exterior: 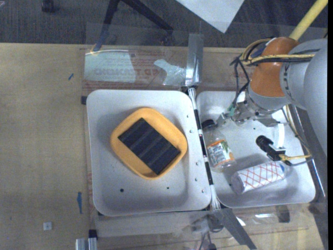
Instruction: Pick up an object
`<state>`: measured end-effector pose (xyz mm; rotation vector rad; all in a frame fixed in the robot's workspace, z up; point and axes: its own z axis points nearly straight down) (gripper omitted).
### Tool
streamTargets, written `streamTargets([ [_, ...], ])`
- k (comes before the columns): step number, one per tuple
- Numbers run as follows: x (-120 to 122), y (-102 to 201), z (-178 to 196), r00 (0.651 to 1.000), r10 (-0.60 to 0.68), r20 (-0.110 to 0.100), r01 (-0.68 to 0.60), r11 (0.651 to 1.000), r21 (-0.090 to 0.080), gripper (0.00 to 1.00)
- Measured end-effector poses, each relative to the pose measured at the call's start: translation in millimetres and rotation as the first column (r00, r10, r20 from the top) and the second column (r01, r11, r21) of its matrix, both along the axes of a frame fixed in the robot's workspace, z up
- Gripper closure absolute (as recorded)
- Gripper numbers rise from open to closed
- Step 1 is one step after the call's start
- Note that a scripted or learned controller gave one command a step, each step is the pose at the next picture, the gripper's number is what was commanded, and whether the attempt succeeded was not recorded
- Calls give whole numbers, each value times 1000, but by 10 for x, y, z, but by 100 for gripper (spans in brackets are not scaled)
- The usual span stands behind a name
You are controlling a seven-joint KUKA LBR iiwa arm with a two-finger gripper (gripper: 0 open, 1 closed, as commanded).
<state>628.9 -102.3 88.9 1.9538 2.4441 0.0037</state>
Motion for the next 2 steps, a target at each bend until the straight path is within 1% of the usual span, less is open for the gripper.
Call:
streamTargets([
  [1,-428,-73,-3,982,-188,-4,188,982,7,0],
  [2,-1040,-24,12,996,-86,8,86,996,1,0],
])
